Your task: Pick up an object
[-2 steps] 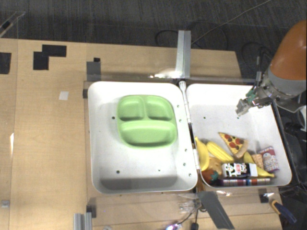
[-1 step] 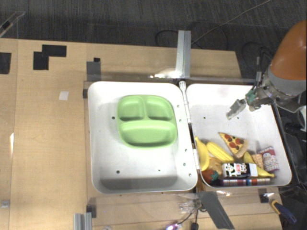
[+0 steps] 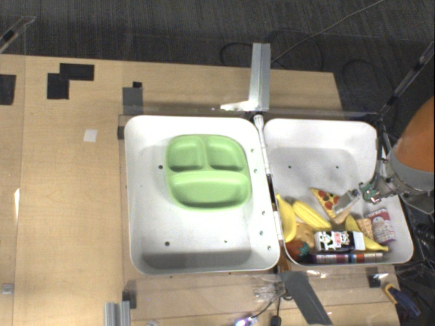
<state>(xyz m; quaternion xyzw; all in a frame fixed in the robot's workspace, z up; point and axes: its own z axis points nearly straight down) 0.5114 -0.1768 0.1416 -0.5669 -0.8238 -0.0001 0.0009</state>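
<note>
Bins sit side by side in the middle of the frame on a wooden bench. At centre left, the left bin holds a green divided plate, lying flat toward its upper half. At centre right, the right bin has its things heaped in the lower part: a pizza slice, bananas, a small black-and-white carton, a marker along the lower wall and a packet at lower right. From the right edge comes the arm, and its gripper hangs low just beside the pizza slice, above the bananas. Whether its fingers are apart or closed I cannot tell, and nothing is seen held between them.
</note>
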